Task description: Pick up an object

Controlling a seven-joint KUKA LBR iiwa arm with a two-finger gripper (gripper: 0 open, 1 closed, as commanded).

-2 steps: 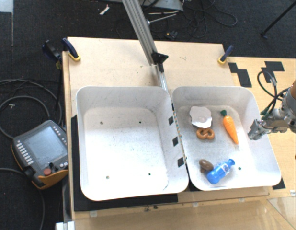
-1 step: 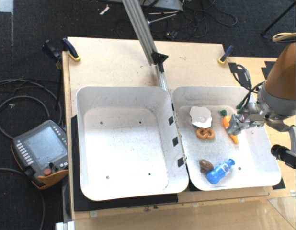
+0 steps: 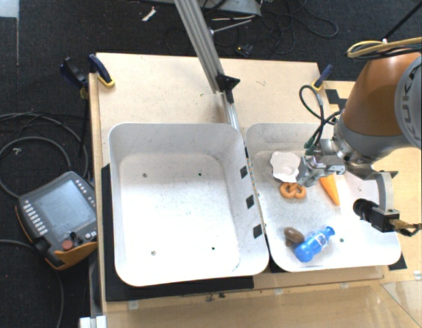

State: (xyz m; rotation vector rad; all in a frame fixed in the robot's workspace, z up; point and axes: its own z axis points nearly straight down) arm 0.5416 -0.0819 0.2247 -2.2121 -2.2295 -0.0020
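the grey two-finger gripper [image 3: 308, 176] is down in the right-hand shallow white plastic bin [image 3: 385, 255], right over the small brown twisted pretzel [image 3: 292, 190], whether it is gripping i cannot tell, with the crumpled white paper piece [image 3: 285, 165] just beyond the pretzel.

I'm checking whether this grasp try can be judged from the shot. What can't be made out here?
- Gripper fingers: too small and cluttered in the camera view to tell their state.
- Pretzel: contact with the gripper unclear.
- Carrot: upper end hidden by the wrist.
- Brown object: too small to identify.
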